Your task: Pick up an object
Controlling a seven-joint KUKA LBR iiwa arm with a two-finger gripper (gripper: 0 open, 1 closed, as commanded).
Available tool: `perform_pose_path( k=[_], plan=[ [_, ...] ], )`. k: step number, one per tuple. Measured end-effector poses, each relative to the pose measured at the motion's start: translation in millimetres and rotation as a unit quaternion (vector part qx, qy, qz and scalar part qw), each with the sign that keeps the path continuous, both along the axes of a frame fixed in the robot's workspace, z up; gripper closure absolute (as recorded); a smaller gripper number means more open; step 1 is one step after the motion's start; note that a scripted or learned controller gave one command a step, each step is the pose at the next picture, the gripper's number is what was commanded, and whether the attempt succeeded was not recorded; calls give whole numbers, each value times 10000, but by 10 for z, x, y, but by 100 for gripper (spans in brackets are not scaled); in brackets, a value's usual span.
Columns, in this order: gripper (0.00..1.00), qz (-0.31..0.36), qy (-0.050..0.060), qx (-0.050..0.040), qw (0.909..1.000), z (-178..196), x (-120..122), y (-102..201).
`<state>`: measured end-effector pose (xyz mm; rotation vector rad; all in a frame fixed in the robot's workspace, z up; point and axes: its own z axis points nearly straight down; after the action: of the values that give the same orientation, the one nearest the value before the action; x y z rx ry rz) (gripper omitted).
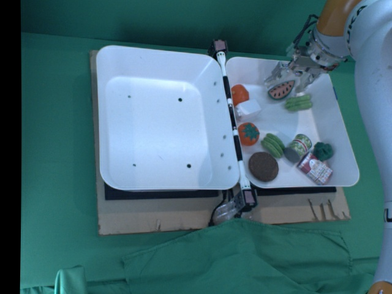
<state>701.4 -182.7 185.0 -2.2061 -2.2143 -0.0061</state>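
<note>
**Arm reaching in from the right, hand angled down**

I see my arm [367, 23] entering at the upper right, grey link running down the edge, orange band above the wrist. The wrist tips down and leftward. My hand [286, 78] points down-left, metal fingers [274, 76] spread apart at the tip.

Two white bins on the bench, and the right bin [340, 141] carries the lot: two orange-red pieces, two green pods, one watermelon slice [281, 90]. Also inside it: one brown disc [263, 166], one can, one white block, one broccoli, one red packet.
</note>
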Motion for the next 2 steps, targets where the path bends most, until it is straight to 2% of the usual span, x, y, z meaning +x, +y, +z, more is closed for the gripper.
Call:
perform_pose_path(
  k=[1, 2],
  plan=[
    [100, 13, 5, -11, 10000, 121, 5, 26],
    [100, -23, -105, -101, 9999, 0, -291, 362]
  ],
)
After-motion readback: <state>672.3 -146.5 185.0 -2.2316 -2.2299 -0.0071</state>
